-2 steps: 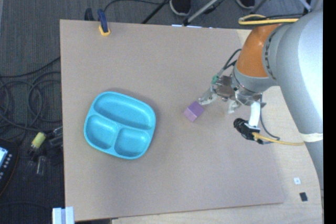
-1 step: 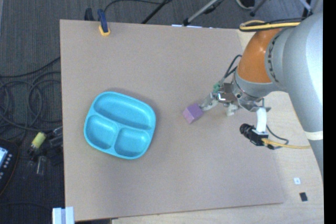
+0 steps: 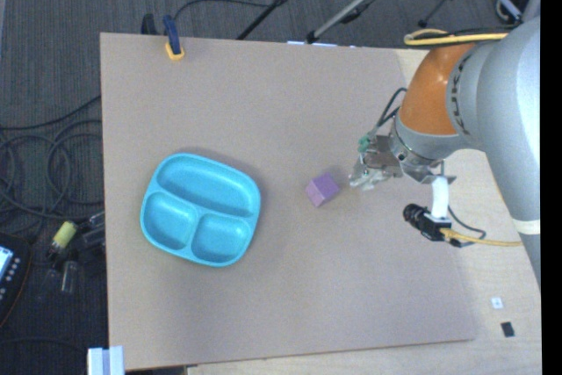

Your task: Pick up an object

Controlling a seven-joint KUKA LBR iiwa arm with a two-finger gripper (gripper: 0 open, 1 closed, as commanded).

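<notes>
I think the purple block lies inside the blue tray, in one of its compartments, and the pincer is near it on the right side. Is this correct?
Not quite. The camera view shows the purple block lying on the brown board, outside the blue tray and to its right, with a gap between them. The rest holds: the pincer is near the block, on its right side.

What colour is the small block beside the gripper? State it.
Light purple. The block lies on the tan board, left of the gripper, clear in the camera view.
</notes>
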